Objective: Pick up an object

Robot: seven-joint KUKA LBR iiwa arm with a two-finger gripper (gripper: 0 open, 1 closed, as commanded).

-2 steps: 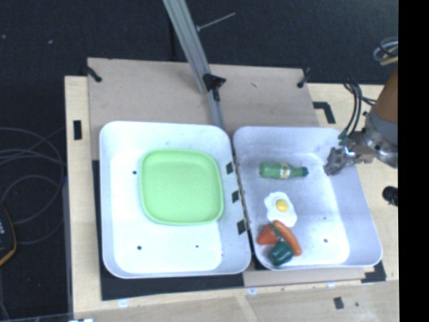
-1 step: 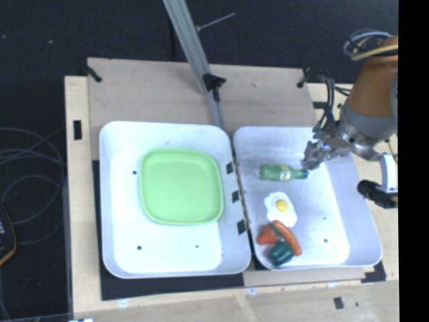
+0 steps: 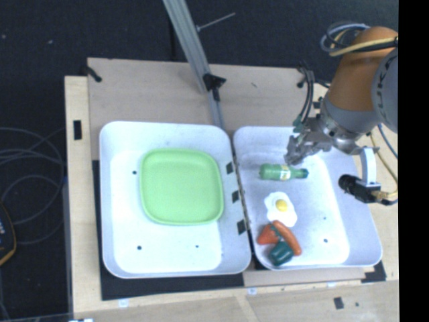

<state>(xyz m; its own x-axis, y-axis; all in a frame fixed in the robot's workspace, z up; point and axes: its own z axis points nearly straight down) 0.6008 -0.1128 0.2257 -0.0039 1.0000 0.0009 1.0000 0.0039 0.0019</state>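
Green bottle (image 3: 283, 173) lies on its side in the right bin (image 3: 348, 237), just below the gripper (image 3: 295, 154); whether the gripper is released or clenched cannot be told. Its pale label is too small to read. Two white bins sit side by side: one green plate (image 3: 181, 186) in the left bin (image 3: 120, 180); one fried-egg toy (image 3: 281, 206), one orange piece (image 3: 273, 232) and one dark green piece (image 3: 281, 252), overlapping and hard to make out.

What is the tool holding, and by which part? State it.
Nothing is seen between its fingers. The tool hangs just above the cap end of the green bottle, which lies on its side in the right bin.
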